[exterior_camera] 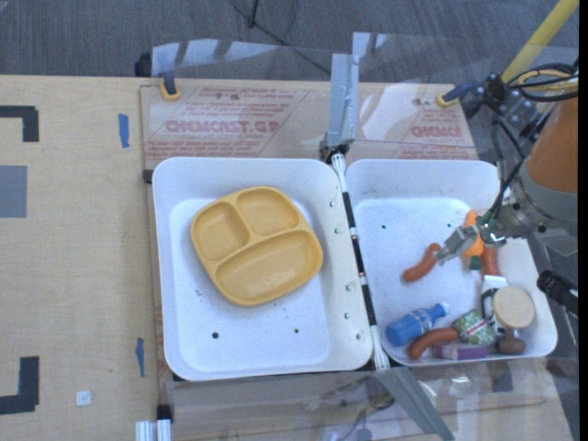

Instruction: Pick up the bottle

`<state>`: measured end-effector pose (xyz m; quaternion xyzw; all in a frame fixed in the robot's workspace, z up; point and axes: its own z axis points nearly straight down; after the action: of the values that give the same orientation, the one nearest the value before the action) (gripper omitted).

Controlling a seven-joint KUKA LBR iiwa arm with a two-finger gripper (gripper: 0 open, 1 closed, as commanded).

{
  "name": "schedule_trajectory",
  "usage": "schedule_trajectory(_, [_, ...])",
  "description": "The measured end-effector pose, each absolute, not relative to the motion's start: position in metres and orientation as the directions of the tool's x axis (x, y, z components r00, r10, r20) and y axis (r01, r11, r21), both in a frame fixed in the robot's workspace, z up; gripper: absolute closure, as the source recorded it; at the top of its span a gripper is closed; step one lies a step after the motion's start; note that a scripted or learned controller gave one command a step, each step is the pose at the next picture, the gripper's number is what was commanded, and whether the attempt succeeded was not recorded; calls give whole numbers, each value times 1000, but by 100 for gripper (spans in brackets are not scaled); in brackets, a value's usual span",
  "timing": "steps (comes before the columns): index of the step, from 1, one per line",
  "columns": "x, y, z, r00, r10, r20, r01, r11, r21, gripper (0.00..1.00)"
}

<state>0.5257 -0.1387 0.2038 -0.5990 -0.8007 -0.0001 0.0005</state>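
The bottle (415, 323) is small, blue and clear with a blue cap. It lies on its side near the front edge of the right bin (395, 191). My gripper (457, 244) hangs over the right side of that bin, above and to the right of the bottle and well apart from it. The gripper's tip is next to the right end of an orange sausage (421, 265). Nothing shows as held.
A red sausage (432, 342), a green packet (474, 325), a tan-lidded jar (513, 308), a purple item (469, 350) and a carrot-like piece (491, 261) crowd the right bin's front right corner. A yellow divided plate (257, 244) lies in the left bin (175, 274).
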Motion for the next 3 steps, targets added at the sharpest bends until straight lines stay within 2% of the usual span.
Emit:
schedule_trajectory(1, [493, -111, 86, -270, 963, -1, 963, 270, 3, 0])
schedule_trajectory(2, [480, -50, 183, -292, 956, 0, 956, 292, -1, 0])
schedule_trajectory(3, [481, -51, 193, -290, 957, -1, 957, 290, 1, 100])
